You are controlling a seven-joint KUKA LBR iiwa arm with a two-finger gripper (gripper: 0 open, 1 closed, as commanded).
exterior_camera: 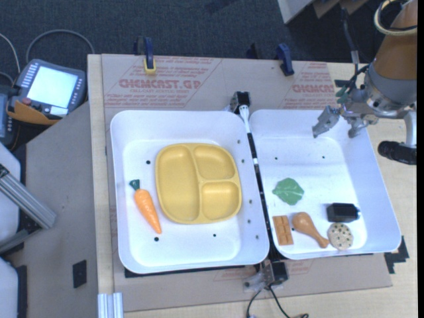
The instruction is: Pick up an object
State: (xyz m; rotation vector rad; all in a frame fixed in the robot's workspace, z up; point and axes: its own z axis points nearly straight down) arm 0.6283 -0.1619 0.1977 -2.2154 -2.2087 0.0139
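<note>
The arm (397, 52), grey with an orange band, reaches in from the right and hangs its tool (339, 122) over the far edge of the right bin (371, 171), above the bare white floor near that bin's back wall. The tool's two fingers (324, 122) are spread apart, with nothing between them. All the loose things in the right bin lie toward its near end, well apart from the tool: a green leaf (289, 191) sits nearest the middle, a black block (342, 212) lies to its right, and along the near wall a tan wafer (282, 229), a drumstick (309, 226) and a speckled cookie (340, 235) lie in a row, the drumstick between the other two and close beside both. The left bin (126, 177) holds a yellow divided plate (197, 181) with three compartments, lying flat near the middle, and an orange carrot (146, 208) with a green top lies just beside the plate's left edge, pointing toward the near wall. Both bins rest side by side on a cardboard sheet (199, 78) with red lettering, which covers the desk (66, 197) and is held at its far edge by blue clamps (148, 53). A handheld control pendant (50, 89) with a lit screen lies off the desk at the far left
</note>
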